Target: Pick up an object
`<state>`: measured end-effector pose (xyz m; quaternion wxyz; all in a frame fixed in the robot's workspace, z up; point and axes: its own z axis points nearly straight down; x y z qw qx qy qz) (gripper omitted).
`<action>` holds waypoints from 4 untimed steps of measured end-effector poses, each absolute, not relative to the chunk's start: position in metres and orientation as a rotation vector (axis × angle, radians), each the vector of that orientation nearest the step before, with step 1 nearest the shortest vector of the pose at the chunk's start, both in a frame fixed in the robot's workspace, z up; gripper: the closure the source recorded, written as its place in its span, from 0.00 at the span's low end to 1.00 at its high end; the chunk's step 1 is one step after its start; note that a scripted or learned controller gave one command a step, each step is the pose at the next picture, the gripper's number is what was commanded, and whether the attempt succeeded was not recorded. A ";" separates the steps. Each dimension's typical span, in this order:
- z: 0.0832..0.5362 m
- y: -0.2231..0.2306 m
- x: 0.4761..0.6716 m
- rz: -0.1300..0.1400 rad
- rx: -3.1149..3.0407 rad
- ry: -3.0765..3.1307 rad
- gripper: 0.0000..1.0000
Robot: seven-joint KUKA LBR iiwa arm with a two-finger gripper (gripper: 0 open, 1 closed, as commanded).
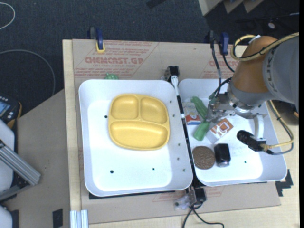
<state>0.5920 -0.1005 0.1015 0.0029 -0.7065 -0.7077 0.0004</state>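
Grey arm [281,75] reaching in from the right, orange band [251,70] above the wrist, tool [216,112] pointed downward

Left bin [85,141]: plate [138,121] takes upper middle. Wide bare floor below plate, narrower strip along left wall.
Right bin [268,174]: left half crowded. Green sticks [201,128], packet [222,127], disc [204,157] and block [222,154] packed close, disc and block side by side, only narrow gaps.
Arm [256,75] overhangs upper right of this bin.
Bare floor at lower right corner, right of block.

floor: dark carpet [42,18] | bench top: brown printed cardboard [137,56]
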 end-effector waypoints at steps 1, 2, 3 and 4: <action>0.111 -0.103 0.594 -0.001 -2.224 -2.220 1.00; 0.096 -0.106 0.564 -0.003 -2.222 -2.226 1.00; 0.107 -0.119 0.497 -0.032 -2.249 -2.241 1.00; 0.140 -0.114 0.487 -0.027 -2.240 -2.243 1.00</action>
